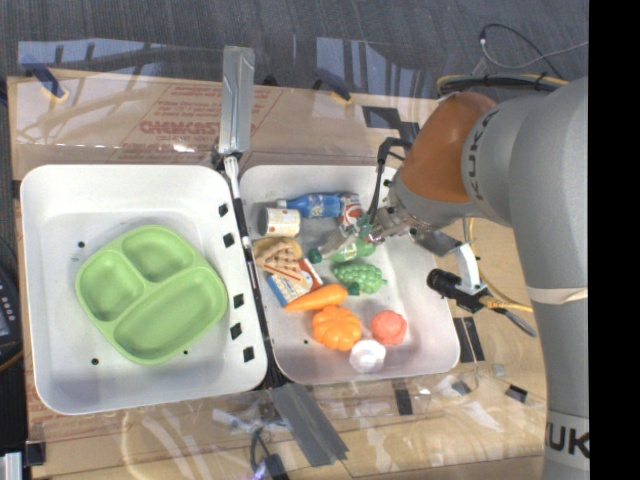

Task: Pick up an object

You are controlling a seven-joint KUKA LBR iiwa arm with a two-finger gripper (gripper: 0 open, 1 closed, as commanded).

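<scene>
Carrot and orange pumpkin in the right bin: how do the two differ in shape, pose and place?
The carrot is long and tapered, lying on its side with the point toward the bin divider; the pumpkin is squat, rounded and lobed. The carrot sits farther from the right bin's near rim, the pumpkin closer to it, beside the red ball. Both are orange and appear to touch each other.

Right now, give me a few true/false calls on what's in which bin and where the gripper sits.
1. The green divided plate lies in the left bin. True.
2. The carrot lies in the left bin. False: it is in the right bin, beside the orange pumpkin.
3. The gripper is over the right bin. True.
4. The blue bottle stands upright. False: it lies on its side.
5. The red tomato sits on the plate. False: it is in the right bin.
</scene>
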